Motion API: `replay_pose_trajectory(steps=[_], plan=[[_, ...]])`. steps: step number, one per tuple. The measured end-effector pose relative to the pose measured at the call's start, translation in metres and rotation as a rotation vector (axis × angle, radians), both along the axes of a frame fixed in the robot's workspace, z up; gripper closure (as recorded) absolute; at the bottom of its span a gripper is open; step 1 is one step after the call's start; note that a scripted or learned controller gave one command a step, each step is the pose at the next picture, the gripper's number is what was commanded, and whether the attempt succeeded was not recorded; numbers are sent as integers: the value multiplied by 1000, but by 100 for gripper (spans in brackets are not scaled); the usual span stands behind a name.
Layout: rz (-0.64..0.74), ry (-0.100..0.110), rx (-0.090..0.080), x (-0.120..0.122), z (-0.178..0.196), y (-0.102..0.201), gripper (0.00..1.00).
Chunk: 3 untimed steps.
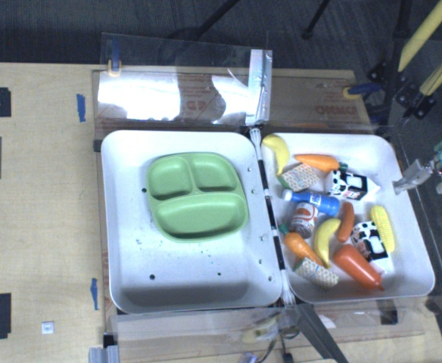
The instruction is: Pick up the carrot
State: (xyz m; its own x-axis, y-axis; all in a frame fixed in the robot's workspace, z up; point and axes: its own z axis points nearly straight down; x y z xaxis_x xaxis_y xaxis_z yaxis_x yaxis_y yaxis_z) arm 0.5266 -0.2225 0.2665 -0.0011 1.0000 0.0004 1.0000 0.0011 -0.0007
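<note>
Carrot pick hasn't started, judging by the layout. Grey metal gripper (416,174) sits at the far right, over the outer rim of the right-hand shallow white bin (412,225), clear of the toys. Too small and blurred to tell whether it's open or closed; nothing visibly held.

Right bin is packed w/ toy food, which is why the pick looks awkward. Three orange tapered pieces could pass as the target:
- big orange-red cone-shaped carrot (356,267), near the front right corner, lying flat, thick end toward the bin centre. Likeliest candidate, imo.
- slim orange piece (317,161) near the back wall, lying across, just beside a yellow plastic banana (278,153).
- small orange piece (297,245) by the divider, touching a second yellow banana (325,239).

Big carrot is hemmed in: black-and-white cow-patterned carton (370,238) touches it on the back side, a waffle-textured beige piece (317,273) is just beside its thick end. A yellow corn cob (382,229) lies near, toward the right wall. The front side looks freer, so a grasp across the body there seems safest; risk is nudging the carton.

Left-hand white bin (111,203) carries a pale green divided plastic plate (198,193), well apart from the carrot, prob. not needed for this step. Both bins rest on the wooden counter (39,203).
</note>
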Motion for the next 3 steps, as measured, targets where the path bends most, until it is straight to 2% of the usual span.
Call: replay_pose_trajectory(steps=[1,2,3], plan=[[31,-2,-1,92,-92,31,0],[170,-1,-1,140,-149,44,0],[221,-1,-1,141,-152,80,0]])
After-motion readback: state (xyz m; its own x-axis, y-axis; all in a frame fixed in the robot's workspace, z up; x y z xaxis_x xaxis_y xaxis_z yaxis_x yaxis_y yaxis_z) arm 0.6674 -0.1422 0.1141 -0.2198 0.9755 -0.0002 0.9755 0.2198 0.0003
